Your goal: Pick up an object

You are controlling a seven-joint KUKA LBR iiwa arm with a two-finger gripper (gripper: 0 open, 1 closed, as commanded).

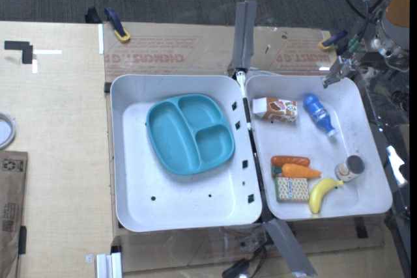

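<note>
White plastic, two shallow bins side by side on the tabletop (52, 140), and everything I could lift lies in the right bin (365, 205). My hand (339, 71) hangs at that bin's one o'clock corner, just above the rim, well apart from every item; from this angle I cannot tell its state, and nothing is visibly in it.

At the bin's eleven o'clock lies a small carton (275, 109) on its side, and the blue bottle (319, 114) lies tilted at about twelve to one o'clock, the nearest thing to me. Down at six o'clock the toys crowd together: a sausage (290, 160) touching a carrot (301, 171), a patterned block (291, 189) just below them, a banana (320, 193) curving beside it, and a small jar (350, 168) near the banana's tip at four o'clock. The left bin (130, 205) holds a teal divided plate (190, 133), set centrally.

I judge no pick has begun. The bottle looks the sensible target: it lies alone with free floor around it, while the clustered toys would crowd my approach.
</note>
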